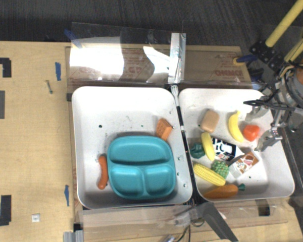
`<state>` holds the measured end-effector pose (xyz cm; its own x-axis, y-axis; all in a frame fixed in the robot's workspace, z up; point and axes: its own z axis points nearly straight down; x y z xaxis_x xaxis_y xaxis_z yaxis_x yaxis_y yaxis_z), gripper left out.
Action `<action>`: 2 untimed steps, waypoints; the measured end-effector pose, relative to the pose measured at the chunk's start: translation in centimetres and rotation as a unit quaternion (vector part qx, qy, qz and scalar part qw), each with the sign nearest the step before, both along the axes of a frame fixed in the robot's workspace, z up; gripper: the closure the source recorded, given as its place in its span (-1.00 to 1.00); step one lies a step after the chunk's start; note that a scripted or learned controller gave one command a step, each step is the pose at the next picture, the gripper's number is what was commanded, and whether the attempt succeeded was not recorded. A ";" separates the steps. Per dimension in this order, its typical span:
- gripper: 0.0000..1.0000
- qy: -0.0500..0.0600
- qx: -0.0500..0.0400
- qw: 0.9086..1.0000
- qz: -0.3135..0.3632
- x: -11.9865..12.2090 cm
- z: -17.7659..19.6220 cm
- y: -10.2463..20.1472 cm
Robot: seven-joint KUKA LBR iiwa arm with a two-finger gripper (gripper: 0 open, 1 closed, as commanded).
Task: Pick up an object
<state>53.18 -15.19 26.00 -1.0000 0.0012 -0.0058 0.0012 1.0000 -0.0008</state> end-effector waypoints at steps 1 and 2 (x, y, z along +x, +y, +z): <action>-1.00 -0.003 -0.001 1.000 0.029 1.9 -15.4 -0.7; -1.00 0.000 0.001 0.998 0.062 8.4 -16.0 5.4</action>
